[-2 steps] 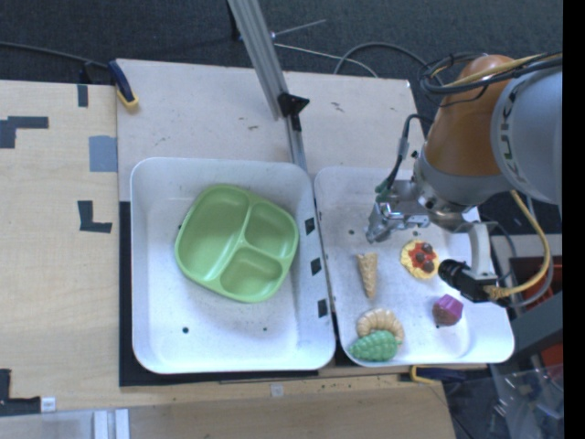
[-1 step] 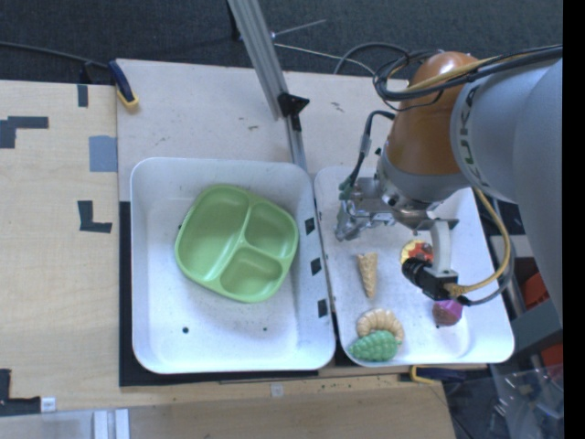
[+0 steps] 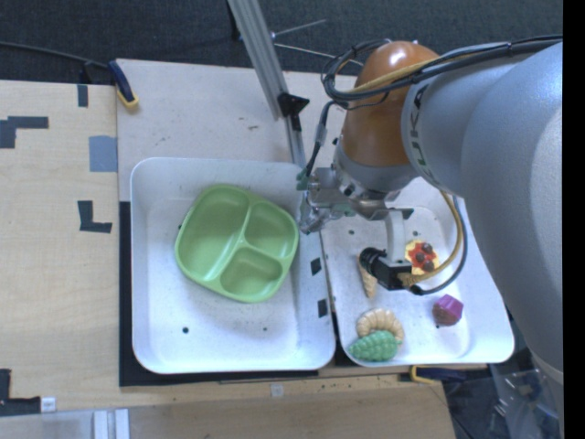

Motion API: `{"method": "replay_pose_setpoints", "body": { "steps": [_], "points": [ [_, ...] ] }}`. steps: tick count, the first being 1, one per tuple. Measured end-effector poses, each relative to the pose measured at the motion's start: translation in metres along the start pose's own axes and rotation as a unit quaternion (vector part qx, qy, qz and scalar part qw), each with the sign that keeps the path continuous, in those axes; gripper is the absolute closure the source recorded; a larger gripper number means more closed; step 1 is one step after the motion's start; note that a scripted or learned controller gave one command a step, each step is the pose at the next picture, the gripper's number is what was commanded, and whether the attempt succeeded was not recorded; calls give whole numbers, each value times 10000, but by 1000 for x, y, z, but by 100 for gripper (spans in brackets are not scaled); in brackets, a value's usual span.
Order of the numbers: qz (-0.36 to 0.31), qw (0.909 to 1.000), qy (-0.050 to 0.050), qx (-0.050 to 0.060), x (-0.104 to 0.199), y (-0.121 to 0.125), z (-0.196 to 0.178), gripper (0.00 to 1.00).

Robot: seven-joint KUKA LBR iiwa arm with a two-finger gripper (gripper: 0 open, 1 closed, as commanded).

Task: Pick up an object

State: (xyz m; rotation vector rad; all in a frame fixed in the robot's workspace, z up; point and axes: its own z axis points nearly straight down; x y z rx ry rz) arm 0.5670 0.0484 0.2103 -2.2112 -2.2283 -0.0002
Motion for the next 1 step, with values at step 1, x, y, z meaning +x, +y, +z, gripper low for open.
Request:
{"method": "replay_pose_setpoints", "body": {
  "steps": [1],
  "points": [
    [3,10000,-1,-8,47,25,-6,100]
  ]
}}
